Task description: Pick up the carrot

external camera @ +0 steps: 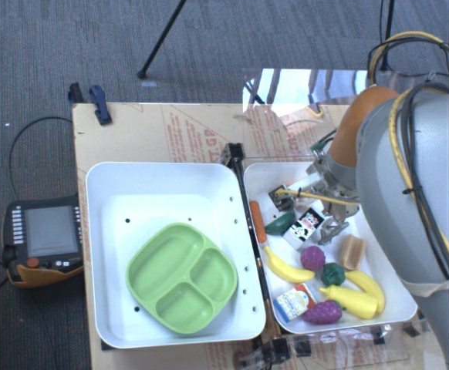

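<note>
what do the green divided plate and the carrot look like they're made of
Green divided plate: likely moulded plastic, matte to slightly satin; even lime colour, rounded compartment ridges, soft highlights.

Carrot: probably plastic or rubber toy food; flat uniform orange. It lies along the left wall of the right bin, too small in the view to judge its finish.

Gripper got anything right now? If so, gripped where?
Cannot be told. The two-finger gripper hangs over the right white bin by a black-and-white card; the slim orange carrot lies apart at that bin's left wall.
</note>
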Controlling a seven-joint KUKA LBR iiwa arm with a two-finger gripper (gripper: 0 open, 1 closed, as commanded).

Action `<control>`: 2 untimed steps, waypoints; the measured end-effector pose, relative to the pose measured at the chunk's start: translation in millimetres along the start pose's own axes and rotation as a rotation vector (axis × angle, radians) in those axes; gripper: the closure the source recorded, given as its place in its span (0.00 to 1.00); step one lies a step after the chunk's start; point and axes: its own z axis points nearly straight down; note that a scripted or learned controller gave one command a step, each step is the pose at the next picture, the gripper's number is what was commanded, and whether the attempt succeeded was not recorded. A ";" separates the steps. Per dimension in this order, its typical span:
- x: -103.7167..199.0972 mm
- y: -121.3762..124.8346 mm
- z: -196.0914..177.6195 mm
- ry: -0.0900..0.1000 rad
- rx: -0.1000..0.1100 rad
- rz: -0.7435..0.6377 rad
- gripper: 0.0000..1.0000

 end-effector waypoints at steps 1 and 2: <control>-21.6 58.7 -2.5 0.005 -0.004 -0.013 0.00; -6.1 7.8 -0.3 0.002 0.001 0.075 0.00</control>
